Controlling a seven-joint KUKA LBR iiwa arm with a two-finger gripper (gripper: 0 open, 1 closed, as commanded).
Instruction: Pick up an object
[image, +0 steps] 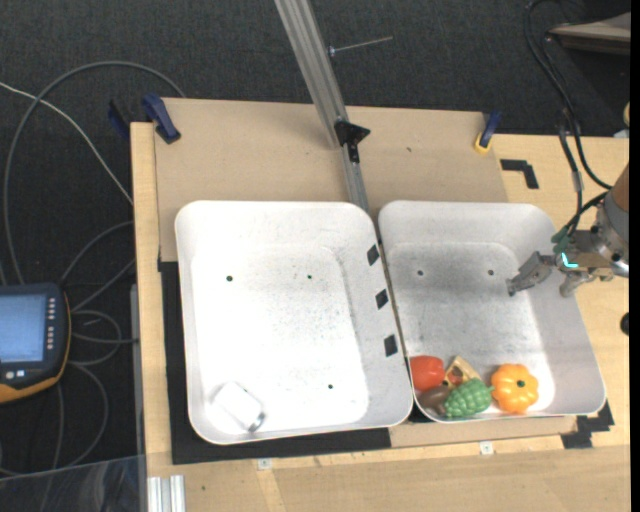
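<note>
Two-finger metal gripper (548, 275) open, empty, over right white bin (470, 225) far-right area; round orange pumpkin toy (514, 388) at near edge; pick not yet begun.

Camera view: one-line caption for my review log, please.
Gripper open above the right bin, apart from the toy foods clustered at its near edge; a clear object lies in the left bin.

arm (622, 215) cut off at right edge, brown item (434, 398) half hidden behind green toy (467, 400)
</note>
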